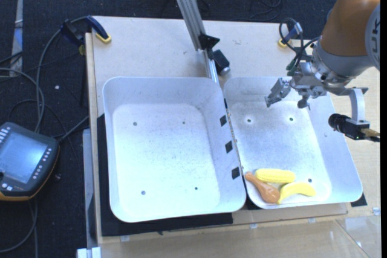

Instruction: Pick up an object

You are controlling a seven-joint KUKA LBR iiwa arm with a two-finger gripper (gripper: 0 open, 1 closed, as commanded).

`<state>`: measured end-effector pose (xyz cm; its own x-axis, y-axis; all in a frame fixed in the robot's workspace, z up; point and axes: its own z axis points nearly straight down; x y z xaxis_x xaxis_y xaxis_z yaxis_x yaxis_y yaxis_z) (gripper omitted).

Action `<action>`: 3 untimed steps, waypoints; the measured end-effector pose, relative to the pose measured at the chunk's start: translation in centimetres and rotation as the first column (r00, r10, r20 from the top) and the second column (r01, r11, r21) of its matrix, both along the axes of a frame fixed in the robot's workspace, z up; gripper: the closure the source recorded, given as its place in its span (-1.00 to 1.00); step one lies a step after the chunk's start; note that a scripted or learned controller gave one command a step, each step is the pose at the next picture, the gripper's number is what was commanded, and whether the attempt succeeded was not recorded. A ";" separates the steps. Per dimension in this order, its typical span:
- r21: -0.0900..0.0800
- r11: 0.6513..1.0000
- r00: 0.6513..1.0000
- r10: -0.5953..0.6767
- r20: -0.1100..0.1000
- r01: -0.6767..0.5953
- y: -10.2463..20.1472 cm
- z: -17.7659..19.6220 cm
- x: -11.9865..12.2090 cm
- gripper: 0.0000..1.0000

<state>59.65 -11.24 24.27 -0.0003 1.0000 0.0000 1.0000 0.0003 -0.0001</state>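
While the arm point(354, 21) reaches in over the far end of the right-hand bin point(338, 157), the tool point(289, 92) hangs above that bin's far floor with nothing between its parts; whether it is released or clenched cannot be told from this slant. The task's candidates lie at the opposite, near end of the same bin: a yellow piece point(276, 175) lying roughly crosswise to the bin's length, a second yellow piece point(297, 190) just beside it on the side toward the bin's near rim and tilted slightly, and an orange piece point(264, 189) touching or nearly touching both, its narrow end pointing toward the divider point(228, 130) that separates the two bins. Taking the right-hand bin as reference, the cluster sits against its near rim, close to the divider-side corner, well apart from the tool. The coming move therefore turns on one relation: the objects lie toward the near rim from the tool, along the bin's long direction, with little sideways offset. The left-hand bin point(121, 130) holds no candidate. The arm's pose is bent, the orange band high above the bin's far outer corner, and the wrist angled downward and inward toward the divider. Judged from this layout, the tool must travel along the bin toward the near rim and descend; the tight grouping of the three pieces may hinder a clean grasp on one.
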 end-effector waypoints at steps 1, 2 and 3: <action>0.001 1.000 1.000 0.000 -0.005 0.000 0.7 -5.8 -0.7 -1.00; 0.001 1.000 1.000 0.000 -0.005 0.000 1.5 -11.7 -1.1 -1.00; 0.000 1.000 1.000 0.000 -0.003 0.000 1.5 -14.9 -1.2 -1.00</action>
<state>58.47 -9.69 9.38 -0.0002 1.0000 0.0002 1.0000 0.0002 -0.0028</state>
